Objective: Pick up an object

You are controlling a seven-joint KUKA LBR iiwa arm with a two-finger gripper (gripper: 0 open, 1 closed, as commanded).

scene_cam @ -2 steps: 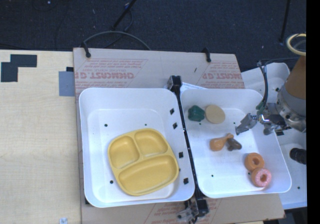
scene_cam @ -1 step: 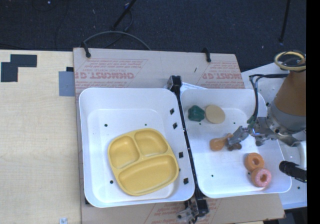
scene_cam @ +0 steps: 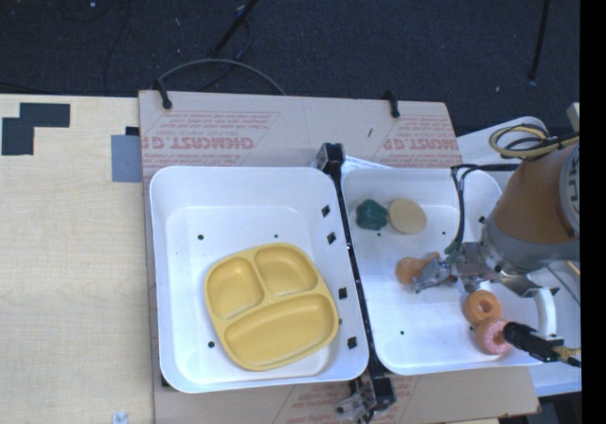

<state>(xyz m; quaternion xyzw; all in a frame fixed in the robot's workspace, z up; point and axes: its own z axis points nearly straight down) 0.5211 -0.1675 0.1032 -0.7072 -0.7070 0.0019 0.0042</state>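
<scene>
- The right bin holds the arm, reaching in from 3 o'clock.
- The gripper sits low in that bin; whether its jaws are spread or pressed together, I cannot tell.
- The orange piece lies touching the gripper tip at its 10 o'clock.
- By my judgement nothing is lifted yet: the approach looks done, while closing and raising remain.
</scene>
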